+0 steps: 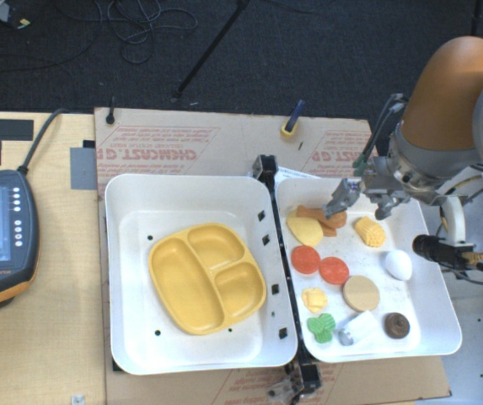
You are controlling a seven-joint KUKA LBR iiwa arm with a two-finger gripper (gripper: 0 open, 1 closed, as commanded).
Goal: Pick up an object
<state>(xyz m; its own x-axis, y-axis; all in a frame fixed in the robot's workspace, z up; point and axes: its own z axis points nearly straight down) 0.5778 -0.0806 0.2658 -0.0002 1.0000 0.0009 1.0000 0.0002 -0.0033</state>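
Two white bins sit side by side on the bench [56, 310]. The left bin [131, 201] holds a yellow divided plate [207, 277]. The right bin [443, 327] holds toy food: a yellow corn cob [369, 231], a white egg [398, 265], two red slices [319, 265], a tan round cracker [362, 293], a brown doughnut [397, 325], a green piece [320, 326] and a small yellow piece [313, 299]. The gripper [361, 199] hangs over the upper part of that bin, near a brown piece [330, 220] and a yellow lump [305, 230]. A control pendant [1, 234] lies at the left edge of the frame.
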